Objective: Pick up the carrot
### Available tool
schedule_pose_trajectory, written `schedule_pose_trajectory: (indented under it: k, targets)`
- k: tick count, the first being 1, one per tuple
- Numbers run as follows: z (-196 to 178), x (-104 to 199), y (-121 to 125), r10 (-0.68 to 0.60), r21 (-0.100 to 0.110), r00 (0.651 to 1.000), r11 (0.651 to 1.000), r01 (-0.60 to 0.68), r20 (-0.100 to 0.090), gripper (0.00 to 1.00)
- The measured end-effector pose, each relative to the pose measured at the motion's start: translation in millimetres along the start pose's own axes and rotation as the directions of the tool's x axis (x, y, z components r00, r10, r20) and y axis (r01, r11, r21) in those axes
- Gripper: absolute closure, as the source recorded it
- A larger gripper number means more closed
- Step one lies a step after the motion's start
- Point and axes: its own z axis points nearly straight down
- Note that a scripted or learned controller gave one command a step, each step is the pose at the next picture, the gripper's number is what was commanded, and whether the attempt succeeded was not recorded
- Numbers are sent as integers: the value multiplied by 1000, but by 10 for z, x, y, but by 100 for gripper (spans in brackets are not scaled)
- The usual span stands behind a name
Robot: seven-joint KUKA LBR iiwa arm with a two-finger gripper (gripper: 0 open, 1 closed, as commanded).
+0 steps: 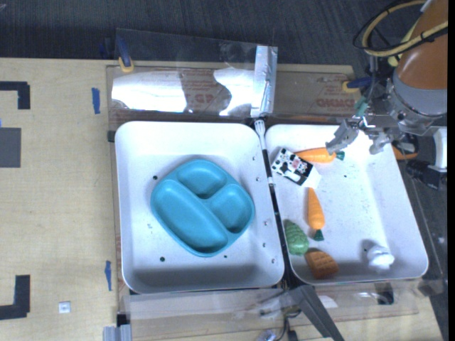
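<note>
1. The carrot (pixel 315 209) lies in the right bin (pixel 398 212), near that bin's left wall and roughly midway down it, its green top end pointing toward the bin's near edge.
2. A second orange piece (pixel 316 155) lies by the bin's far wall. The gripper (pixel 355 135) hangs just beside it, at the bin's far right corner. Which of the two orange pieces the program aims at I cannot say; the long one by the left wall looks the plainer carrot.
3. Whether the tool is spread or closed cannot be told; metal parts blur together there, and nothing is seen clamped in it.
4. To do the pick well, judge the carrot's long axis first and bring the gripper across it, not along it, near its thick middle.
5. Mind the neighbours: a black-and-white card (pixel 292 165) lies toward the bin's far wall from the carrot, a green vegetable (pixel 296 238) and an orange block (pixel 321 263) toward its near edge. A descent too close to the bin's left wall may catch the wall.
</note>
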Motion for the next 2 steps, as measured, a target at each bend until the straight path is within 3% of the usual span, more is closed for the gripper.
schedule_pose_trajectory:
  k: [1, 2]
  targets:
    - [795, 275, -377, -38, 2, 999, 999, 38, 0, 0]
    - [1782, 59, -526, -140, -7, 990, 990, 140, 2, 0]
